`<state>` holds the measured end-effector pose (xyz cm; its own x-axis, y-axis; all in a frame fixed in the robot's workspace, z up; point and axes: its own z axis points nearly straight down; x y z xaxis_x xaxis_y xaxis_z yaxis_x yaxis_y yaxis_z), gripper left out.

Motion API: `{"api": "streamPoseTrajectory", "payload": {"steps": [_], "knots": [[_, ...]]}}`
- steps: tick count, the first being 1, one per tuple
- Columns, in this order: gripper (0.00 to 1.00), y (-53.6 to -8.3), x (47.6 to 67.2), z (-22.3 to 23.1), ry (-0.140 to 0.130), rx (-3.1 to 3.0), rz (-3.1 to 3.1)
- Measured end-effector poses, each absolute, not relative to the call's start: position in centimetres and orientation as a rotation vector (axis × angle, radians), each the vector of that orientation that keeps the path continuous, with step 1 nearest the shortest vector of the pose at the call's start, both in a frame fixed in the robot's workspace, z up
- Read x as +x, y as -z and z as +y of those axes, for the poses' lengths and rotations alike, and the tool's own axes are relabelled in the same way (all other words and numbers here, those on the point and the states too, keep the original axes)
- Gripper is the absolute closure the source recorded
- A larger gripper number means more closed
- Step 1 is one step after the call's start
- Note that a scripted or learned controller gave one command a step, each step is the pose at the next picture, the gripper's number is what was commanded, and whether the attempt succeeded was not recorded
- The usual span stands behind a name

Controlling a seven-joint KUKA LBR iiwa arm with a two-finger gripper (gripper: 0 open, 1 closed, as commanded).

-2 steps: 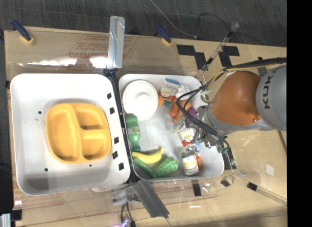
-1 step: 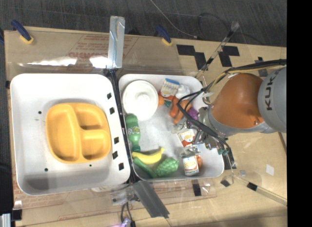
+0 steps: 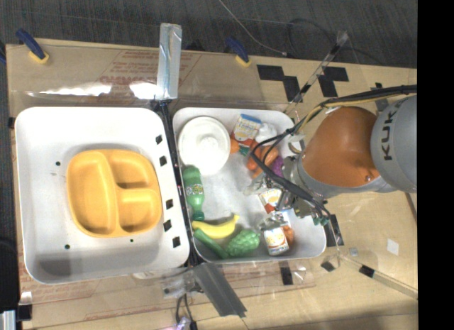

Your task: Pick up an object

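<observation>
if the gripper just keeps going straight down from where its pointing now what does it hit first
Likely the small packet lying on the floor of the right bin, just under the gripper. Cables and the wrist hide much of the tip, and depth is hard to judge from above, so the jar nearby could be touched instead.

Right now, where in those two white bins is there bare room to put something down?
The left bin has bare floor all around the yellow divided tray. The right bin is crowded; its one open patch lies mid-floor, between the green bottle, the white bowl and the banana.
</observation>
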<state>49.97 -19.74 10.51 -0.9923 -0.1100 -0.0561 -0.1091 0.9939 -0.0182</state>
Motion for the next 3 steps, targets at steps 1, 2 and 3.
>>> {"api": "streamPoseTrajectory", "payload": {"steps": [1,2,3], "knots": [[0.00,-10.36,50.15,-20.10,0.020,-0.115,3.089],[0.00,-10.48,50.12,-20.63,0.021,-0.199,3.080],[0.00,-10.44,50.07,-19.64,0.022,-0.244,3.078]]}}
